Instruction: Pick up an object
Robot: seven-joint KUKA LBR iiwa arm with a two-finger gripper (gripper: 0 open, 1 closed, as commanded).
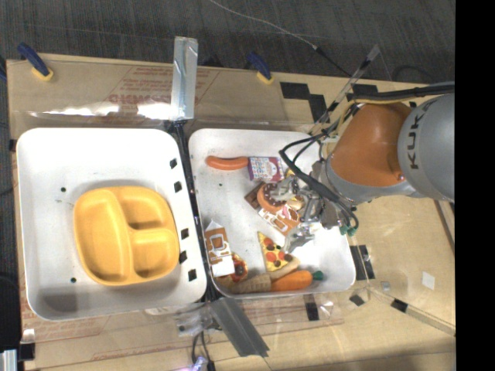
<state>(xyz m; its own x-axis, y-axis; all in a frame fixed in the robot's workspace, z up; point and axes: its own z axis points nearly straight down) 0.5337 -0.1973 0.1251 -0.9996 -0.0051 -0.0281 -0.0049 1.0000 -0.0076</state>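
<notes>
The right bin (pixel 232 141) holds several toy foods. A red sausage (pixel 226 161) lies near its far wall, with a small purple box (pixel 265 167) beside it. A brown and pink pile of pieces (pixel 272 197) sits in the middle. Along the near wall are a pizza slice (pixel 274 253), an orange carrot (pixel 292 281), a tan bread piece (pixel 246 287) and a brown carton (pixel 218 247). My gripper (pixel 300 234) hangs low in this bin, just right of the pizza slice and below the pile. Nothing shows as lifted.
The left bin (pixel 46 153) carries a yellow divided plate (pixel 125 234). My arm's orange band (pixel 370 151) and black cables (pixel 305 178) cover the right bin's right side. A grey taped bracket (pixel 185 76) stands behind the bins.
</notes>
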